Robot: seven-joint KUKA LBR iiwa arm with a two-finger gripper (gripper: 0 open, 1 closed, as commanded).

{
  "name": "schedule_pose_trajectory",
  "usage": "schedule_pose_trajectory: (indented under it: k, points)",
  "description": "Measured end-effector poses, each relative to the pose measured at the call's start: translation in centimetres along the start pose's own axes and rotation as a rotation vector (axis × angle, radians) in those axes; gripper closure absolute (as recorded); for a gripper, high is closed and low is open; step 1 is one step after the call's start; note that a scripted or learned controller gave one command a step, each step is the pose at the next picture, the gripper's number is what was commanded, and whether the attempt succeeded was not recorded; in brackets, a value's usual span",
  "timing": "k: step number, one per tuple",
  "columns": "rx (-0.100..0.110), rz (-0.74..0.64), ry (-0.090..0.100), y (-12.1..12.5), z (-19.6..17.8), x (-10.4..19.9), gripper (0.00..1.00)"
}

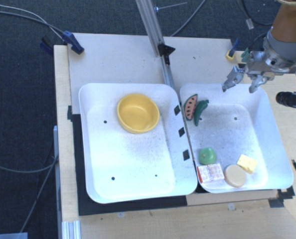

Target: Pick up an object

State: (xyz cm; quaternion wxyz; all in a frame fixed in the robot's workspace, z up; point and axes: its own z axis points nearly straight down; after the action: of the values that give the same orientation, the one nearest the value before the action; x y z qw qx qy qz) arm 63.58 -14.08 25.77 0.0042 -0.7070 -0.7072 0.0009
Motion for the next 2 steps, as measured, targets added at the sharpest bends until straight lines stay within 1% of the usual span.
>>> schedule_pose_trajectory:
  k: [1,2]
  points:
    - [0.010,0.000,0.000,0.2,6.5,0.3,0.00]
    - [0.008,0.002,0.000,0.7,12.4,-0.4,0.00]
